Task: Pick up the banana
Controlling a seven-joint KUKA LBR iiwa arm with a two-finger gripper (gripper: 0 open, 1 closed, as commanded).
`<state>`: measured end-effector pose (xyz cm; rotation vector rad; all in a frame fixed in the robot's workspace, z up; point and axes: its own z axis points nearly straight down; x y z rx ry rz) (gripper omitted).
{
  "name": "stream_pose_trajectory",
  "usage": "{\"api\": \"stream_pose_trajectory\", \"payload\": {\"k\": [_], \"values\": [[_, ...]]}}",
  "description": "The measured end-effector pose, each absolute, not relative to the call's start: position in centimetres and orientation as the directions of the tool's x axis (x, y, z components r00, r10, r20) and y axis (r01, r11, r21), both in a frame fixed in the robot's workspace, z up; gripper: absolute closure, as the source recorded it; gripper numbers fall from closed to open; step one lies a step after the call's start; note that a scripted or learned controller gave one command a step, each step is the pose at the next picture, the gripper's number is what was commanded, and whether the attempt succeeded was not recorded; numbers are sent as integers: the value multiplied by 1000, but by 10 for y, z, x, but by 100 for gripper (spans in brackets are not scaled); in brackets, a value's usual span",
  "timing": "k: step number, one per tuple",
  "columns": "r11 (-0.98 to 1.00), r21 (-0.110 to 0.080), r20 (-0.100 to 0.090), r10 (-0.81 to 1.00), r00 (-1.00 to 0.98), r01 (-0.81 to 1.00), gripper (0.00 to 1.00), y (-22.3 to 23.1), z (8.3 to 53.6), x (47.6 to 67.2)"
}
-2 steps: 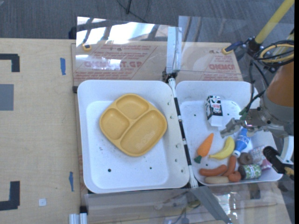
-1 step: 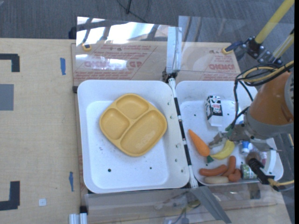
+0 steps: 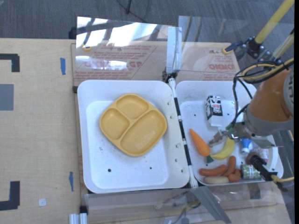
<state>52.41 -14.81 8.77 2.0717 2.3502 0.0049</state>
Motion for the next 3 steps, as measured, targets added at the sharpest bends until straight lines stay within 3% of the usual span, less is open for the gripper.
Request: {"api": "stream_pose_trajectory", "payload": {"k": [1,2,3], "values": [[122,12,-9,993,-122,992,100,-151,96,526],[299,15,-10,954,-299,954,100,-135,89,498],[196,-3,0,981,-196,981,100,-71,182,549]]}}
